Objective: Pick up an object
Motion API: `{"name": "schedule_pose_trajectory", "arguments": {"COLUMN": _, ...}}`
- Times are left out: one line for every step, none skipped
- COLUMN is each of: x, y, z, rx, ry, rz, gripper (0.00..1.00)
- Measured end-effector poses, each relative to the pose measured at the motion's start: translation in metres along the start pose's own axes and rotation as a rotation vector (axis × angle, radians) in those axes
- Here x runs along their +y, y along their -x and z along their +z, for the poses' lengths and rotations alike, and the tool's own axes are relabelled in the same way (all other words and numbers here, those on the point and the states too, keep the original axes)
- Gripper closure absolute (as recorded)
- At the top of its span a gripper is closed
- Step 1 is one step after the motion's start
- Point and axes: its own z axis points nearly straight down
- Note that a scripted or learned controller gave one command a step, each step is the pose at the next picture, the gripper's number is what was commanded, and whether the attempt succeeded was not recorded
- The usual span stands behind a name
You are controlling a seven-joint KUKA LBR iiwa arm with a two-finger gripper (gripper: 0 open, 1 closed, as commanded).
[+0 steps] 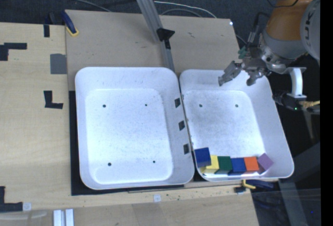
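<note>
Gripper (238, 77) hangs over the right bin's (276, 116) upper rim, right of centre frame, fingers spread apart with nothing between them. Blocks (231, 162) line the bin's lower edge, well apart from it; open floor lies between.
</note>
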Motion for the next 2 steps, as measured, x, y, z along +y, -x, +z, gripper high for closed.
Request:
{"name": "schedule_pose_trajectory", "arguments": {"x": 0.0, "y": -0.001, "z": -0.01, "rx": 0.001, "ry": 0.0, "rz": -0.002, "gripper": 1.0}}
{"name": "schedule_pose_trajectory", "arguments": {"x": -0.038, "y": 0.037, "z": -0.165, "rx": -0.004, "ry": 0.01, "rz": 0.002, "gripper": 1.0}}
